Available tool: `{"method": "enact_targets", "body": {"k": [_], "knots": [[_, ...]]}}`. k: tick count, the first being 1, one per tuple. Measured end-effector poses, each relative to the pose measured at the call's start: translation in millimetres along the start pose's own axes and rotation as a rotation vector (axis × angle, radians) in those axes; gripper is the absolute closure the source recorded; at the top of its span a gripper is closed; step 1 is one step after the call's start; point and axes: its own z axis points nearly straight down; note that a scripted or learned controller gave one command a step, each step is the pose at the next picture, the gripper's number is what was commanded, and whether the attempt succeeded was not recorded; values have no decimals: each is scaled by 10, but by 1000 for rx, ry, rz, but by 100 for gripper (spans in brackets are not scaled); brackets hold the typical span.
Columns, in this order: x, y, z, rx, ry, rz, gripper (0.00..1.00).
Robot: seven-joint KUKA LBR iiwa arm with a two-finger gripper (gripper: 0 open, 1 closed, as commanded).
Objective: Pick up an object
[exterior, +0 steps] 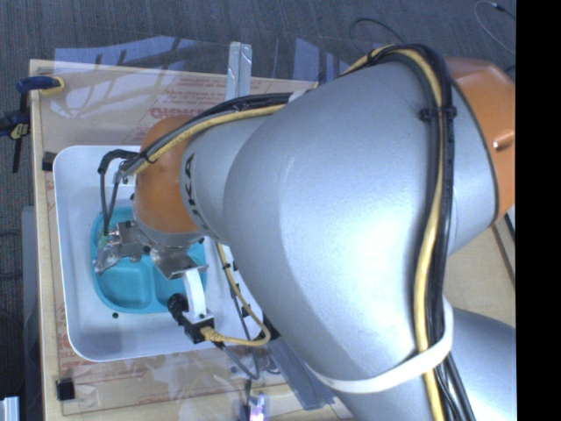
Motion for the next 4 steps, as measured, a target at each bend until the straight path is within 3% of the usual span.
{"method": "enact_targets", "body": {"k": [1, 2, 3, 4], "knots": [[-32, 17, -107, -1, -3, 0, 100], [-790, 260, -836, 8, -2, 230, 100], [-385, 275, -1315, 8, -2, 72, 100], [-381, 273, -1313, 9, -1, 71, 0]]}}
